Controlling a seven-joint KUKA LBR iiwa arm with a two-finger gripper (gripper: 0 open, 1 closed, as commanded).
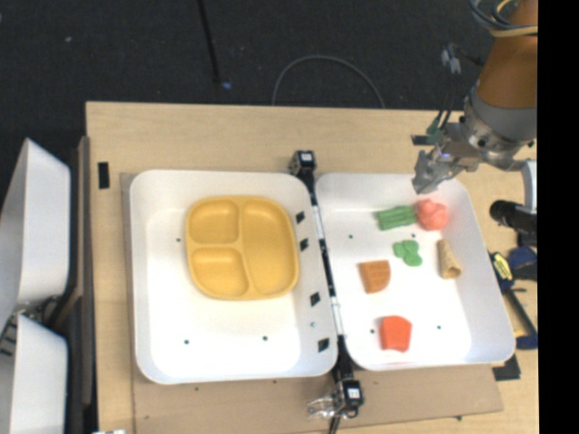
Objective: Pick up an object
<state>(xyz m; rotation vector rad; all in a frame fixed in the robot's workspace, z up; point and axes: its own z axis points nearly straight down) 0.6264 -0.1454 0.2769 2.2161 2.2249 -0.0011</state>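
Note:
The right bin [470, 333] holds several small toys. A pink lump [432, 213] lies near its far right corner, with a long green piece [395, 217] just left of it. A smaller green piece [407, 252], an orange-brown wedge [374, 275], a tan cone-like piece [449, 259] and a red-orange block [394, 332] lie further forward. My gripper [431, 175] hangs at the bin's far edge, just above and behind the pink lump, with nothing seen held in it.
The left bin [154, 333] holds a yellow divided plate [242, 246]. A black clamp [303, 163] sits where the bins meet at the back, another [341, 394] at the front. Dark tools [516, 242] lie on the bench's right edge.

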